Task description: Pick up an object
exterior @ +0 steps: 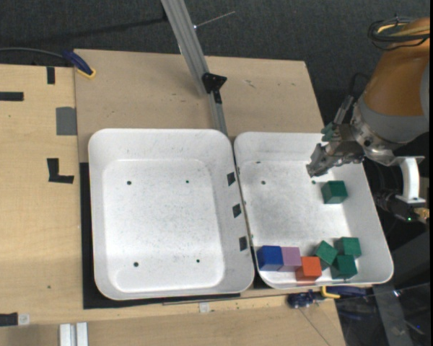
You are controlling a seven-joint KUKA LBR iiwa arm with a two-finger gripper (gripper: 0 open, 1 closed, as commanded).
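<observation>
The right bin (274, 193) holds the blocks. A green cube (334, 192) lies alone in its right half. Along the near edge sit a blue cube (270, 257), a lilac block (291, 256), an orange cube (310, 267) and three green blocks (339, 256) bunched in the near right corner. My gripper (319, 166) hangs over the bin's far right part, just left of and above the lone green cube. Nothing shows between its fingers, and their spread is too small to make out.
The left bin (162, 211) lies beside the right one, with a ridge between them. A slanted metal pole (191, 42) crosses the bench behind the bins. A blue and yellow tool (80, 62) rests at the bench's far left.
</observation>
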